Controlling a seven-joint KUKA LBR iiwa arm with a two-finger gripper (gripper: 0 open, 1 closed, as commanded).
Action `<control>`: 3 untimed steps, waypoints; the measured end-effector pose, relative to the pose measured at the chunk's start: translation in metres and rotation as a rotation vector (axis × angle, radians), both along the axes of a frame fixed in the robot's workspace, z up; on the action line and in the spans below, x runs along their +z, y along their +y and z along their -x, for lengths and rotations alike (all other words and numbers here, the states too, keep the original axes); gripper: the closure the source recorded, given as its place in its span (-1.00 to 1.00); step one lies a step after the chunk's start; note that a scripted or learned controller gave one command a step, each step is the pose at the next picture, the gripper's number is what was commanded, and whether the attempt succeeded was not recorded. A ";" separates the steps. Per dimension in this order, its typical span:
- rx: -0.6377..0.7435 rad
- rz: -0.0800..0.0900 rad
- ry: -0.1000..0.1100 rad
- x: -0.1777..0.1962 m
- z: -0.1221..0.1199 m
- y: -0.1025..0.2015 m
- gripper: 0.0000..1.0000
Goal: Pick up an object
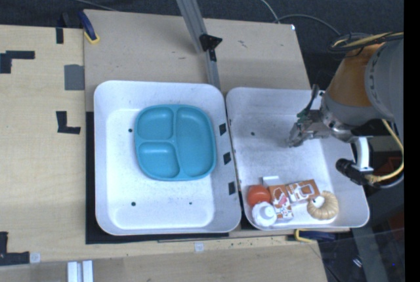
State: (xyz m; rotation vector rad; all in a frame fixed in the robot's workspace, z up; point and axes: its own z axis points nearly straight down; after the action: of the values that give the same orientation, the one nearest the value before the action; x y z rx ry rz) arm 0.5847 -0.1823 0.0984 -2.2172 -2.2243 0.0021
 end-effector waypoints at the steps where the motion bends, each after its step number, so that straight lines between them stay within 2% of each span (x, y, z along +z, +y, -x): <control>1: -0.001 0.000 -0.005 0.045 -0.004 0.007 1.00; 2: 0.000 0.000 -0.007 0.102 -0.007 0.017 1.00; 3: -0.002 -0.001 -0.001 0.101 -0.007 0.018 1.00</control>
State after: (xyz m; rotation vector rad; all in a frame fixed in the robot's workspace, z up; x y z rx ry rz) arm 0.5916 -0.1647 0.1996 -2.2192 -2.2225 0.0003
